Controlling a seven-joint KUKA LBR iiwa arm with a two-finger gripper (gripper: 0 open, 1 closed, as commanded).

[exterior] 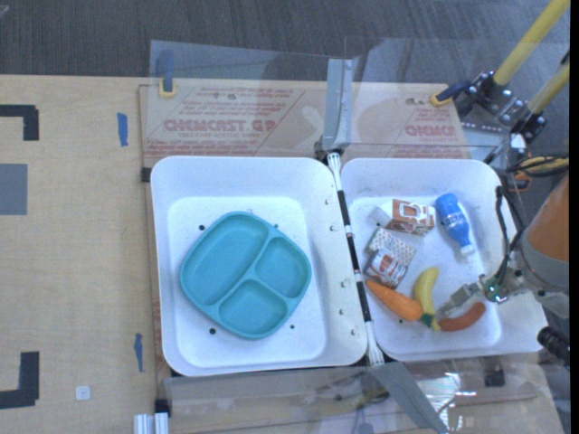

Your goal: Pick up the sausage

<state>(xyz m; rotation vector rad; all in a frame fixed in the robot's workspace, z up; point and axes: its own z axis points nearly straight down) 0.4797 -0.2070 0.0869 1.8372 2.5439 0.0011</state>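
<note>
Pale wooden bench (72, 269) under two white bins (172, 242); fingers (461, 295) touch sausage (463, 317), grip unclear.

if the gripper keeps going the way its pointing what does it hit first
The gripper points toward the picture's lower left, low in the right bin. First in that line looks to be the sausage, right at its tip; the banana lies just beyond. Depth is unclear.

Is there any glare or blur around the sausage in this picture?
Camera view: lighting is even, shadows soft; the sausage is small and slightly soft-edged beside the gripper; faint reflections show on the clear panel behind the bins.
</note>
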